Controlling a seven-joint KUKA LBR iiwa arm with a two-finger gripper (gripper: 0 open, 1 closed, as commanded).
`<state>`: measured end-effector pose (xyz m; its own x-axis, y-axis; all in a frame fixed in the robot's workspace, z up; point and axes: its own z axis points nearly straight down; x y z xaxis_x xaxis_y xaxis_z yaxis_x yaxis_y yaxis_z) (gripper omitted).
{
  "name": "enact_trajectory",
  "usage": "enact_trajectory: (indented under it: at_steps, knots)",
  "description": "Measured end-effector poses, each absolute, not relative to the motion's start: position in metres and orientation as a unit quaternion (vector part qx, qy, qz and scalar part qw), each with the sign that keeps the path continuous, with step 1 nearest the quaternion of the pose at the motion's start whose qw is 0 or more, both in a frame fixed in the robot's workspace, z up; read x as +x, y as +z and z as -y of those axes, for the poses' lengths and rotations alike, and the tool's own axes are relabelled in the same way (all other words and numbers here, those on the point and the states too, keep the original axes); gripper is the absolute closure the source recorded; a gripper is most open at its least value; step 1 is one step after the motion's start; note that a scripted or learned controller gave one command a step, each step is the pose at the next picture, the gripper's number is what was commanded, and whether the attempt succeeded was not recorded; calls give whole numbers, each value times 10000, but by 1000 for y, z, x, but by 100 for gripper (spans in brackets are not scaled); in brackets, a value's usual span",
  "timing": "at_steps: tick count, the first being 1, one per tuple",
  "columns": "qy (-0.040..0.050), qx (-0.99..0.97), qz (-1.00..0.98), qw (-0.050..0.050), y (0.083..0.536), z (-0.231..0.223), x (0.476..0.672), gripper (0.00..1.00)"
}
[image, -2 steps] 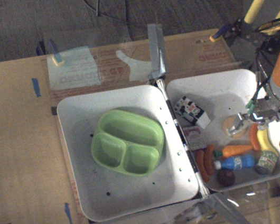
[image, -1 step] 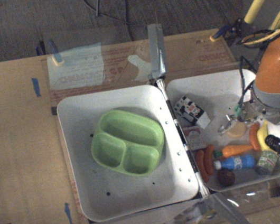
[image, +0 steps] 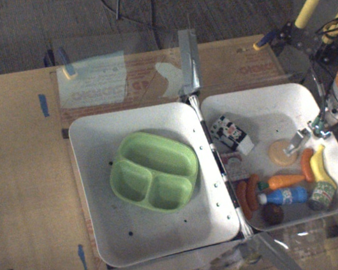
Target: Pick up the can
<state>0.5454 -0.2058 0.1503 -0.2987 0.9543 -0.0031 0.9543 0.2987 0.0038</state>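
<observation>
The can [image: 322,196] is green with a pale label and sits in the near right corner of the right bin [image: 280,102], beside the lower end of a yellow banana [image: 319,164]. My gripper [image: 300,139] hangs over the right side of that bin, between a tan round item [image: 281,153] and the top of the banana. It is well behind the can and apart from it. Nothing shows held in it.
Crowded by the can are a blue bottle [image: 286,196], an orange carrot [image: 286,180], a red sausage [image: 247,195] and a dark round fruit [image: 273,213]. A black-and-white carton [image: 229,133] lies farther back. The left bin [image: 107,226] holds a green divided plate [image: 154,171].
</observation>
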Motion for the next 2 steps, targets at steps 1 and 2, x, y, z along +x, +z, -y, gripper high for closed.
enact_trajectory:
  at_steps: [1, 2]
  knots:
    - [13, 5344, -8452, 28, 86, 193, 521, 0]
    - [15, 5031, -8642, 31, 87, 150, 571, 0]
